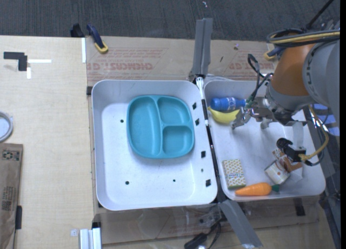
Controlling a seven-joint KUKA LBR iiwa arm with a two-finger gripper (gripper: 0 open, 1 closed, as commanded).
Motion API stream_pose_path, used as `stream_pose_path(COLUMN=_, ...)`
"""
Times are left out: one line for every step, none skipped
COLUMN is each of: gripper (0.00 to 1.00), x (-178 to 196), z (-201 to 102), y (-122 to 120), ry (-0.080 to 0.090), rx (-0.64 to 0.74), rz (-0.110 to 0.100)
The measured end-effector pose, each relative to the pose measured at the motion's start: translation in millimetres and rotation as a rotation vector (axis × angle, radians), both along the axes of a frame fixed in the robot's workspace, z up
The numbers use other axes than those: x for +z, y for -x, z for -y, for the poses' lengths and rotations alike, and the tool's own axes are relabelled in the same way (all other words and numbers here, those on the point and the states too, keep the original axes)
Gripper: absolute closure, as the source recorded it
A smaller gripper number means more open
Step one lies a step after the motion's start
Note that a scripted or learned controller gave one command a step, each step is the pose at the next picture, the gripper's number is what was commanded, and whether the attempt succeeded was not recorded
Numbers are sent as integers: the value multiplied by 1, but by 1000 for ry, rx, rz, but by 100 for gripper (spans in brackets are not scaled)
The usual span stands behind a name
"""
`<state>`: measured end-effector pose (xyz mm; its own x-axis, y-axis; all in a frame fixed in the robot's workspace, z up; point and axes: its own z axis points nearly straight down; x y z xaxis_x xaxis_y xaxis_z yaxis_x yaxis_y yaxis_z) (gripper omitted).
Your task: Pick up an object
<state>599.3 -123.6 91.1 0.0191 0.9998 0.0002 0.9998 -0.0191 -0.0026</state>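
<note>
My gripper point(251, 122) hangs over the back half of the right bin point(313, 188), its two metal fingers spread open with only bare bin floor between them. Just left of it lie a yellow banana point(223, 116) and, behind that, a blue bottle point(226, 103) on its side, both against the bin's back left corner. The left fingertip point(238, 123) stands close to the banana's right end, apart from it. A tan speckled block point(233, 173) and an orange carrot point(252, 190) lie near the front wall.
The left bin point(102, 150) holds a teal divided plate point(160, 126). A grey divider post point(203, 47) rises between the bins at the back. The grey arm with its orange band point(292, 74) covers the right bin's back right corner.
</note>
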Motion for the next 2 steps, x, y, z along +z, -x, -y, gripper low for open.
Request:
stream_pose_path(gripper=0, x=-4, z=-12, y=-54, ry=1, rx=-117, rz=-19)
stream_pose_path(gripper=100, x=6, z=-12, y=-56, ry=4, rx=-114, rz=-14)
